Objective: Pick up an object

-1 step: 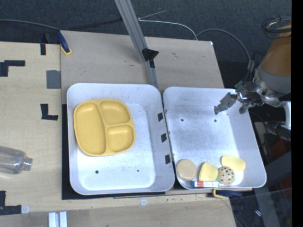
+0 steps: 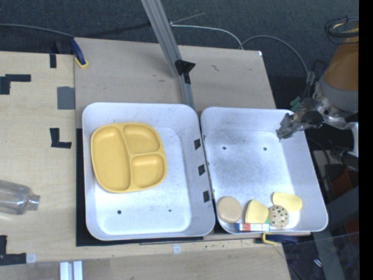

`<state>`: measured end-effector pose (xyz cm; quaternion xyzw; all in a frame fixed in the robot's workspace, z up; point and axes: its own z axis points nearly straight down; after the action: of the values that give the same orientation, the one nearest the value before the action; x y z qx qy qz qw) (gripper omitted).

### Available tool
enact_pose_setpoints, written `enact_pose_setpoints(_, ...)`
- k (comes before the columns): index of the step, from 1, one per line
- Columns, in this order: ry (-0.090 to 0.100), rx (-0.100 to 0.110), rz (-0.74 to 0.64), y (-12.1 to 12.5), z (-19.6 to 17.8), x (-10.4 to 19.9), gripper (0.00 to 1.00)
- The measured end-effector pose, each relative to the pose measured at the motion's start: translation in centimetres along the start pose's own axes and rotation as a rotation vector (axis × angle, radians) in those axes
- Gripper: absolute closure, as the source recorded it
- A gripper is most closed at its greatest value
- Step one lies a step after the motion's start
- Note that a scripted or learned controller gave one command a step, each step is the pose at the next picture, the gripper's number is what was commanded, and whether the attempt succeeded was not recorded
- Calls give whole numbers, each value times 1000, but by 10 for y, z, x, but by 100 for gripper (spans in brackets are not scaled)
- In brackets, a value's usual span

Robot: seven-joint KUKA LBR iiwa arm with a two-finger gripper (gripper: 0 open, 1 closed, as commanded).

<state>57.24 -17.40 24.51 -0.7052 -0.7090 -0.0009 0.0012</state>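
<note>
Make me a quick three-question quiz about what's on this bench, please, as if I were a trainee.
1. True or false: the yellow divided plate lies in the right bin.
2. Where in the right bin do the small food items sit: A) far edge, B) near edge, C) middle?
3. Over which rim of the right bin is the gripper?

Key:
1. False; it lies in the left bin.
2. B.
3. The rim at the view's right, toward the far corner.

A yellow divided plate (image 2: 128, 156) with three compartments was seen lying flat in the left bin. Along the near edge of the right bin, a tan bun (image 2: 229, 209), a yellow wedge (image 2: 255, 212), a speckled cookie (image 2: 280, 216) and a yellow piece (image 2: 287, 201) were clustered together.
</note>
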Motion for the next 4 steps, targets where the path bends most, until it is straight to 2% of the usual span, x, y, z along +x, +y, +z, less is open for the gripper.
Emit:
enact_pose_setpoints(1,-4,1,5,-9,155,16,100)
enact_pose_setpoints(2,-5,-4,3,-10,155,56,100)
enact_pose_setpoints(3,-4,-2,2,13,156,78,100)
enact_pose_setpoints(4,-3,-2,3,43,156,59,100)
